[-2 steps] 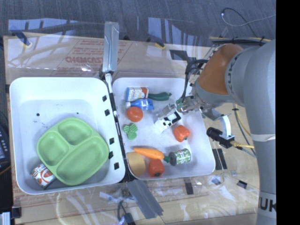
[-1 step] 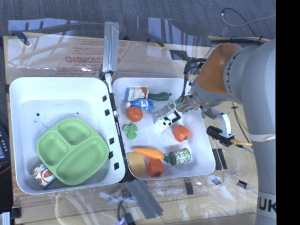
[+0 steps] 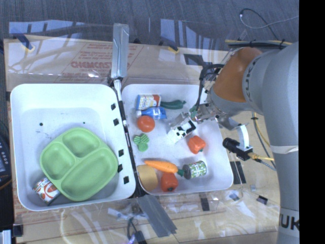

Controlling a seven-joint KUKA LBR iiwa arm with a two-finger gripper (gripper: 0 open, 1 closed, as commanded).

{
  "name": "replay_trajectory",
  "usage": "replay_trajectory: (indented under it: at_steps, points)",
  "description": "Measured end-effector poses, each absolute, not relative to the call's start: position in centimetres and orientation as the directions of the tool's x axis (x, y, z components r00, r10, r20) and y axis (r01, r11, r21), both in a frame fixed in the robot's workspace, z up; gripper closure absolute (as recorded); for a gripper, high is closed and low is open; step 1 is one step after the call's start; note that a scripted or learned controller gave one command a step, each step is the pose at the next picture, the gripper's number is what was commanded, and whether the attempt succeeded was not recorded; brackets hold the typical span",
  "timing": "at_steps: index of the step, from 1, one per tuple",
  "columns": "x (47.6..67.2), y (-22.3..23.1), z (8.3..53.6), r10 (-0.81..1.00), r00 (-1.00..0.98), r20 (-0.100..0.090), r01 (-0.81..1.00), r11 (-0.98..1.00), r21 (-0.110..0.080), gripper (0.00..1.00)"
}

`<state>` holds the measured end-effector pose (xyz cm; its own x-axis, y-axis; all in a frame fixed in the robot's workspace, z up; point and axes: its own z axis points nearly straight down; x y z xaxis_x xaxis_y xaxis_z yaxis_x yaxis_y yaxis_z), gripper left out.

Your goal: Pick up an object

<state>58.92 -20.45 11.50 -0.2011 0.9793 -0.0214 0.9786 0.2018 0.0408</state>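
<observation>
The grey arm [image 3: 277, 116] with its orange band reaches over the right bin [image 3: 216, 182], its gripper [image 3: 185, 122] low beside a black-and-white cow-patterned toy [image 3: 181, 131]; whether its grip is closed cannot be told. Nearby lie a carrot [image 3: 160, 165], a green-labelled can [image 3: 195, 170] and an orange toy [image 3: 196, 144]. The left bin [image 3: 30, 100] carries a green divided plate [image 3: 79, 163].
</observation>
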Motion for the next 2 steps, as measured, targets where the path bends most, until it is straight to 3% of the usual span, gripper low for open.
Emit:
replay_trajectory:
  at_steps: [2]
  points:
    - [58.03, -20.32, 11.56, 0.999, -0.050, -0.015, 0.998, 0.051, 0.048, 0.00]
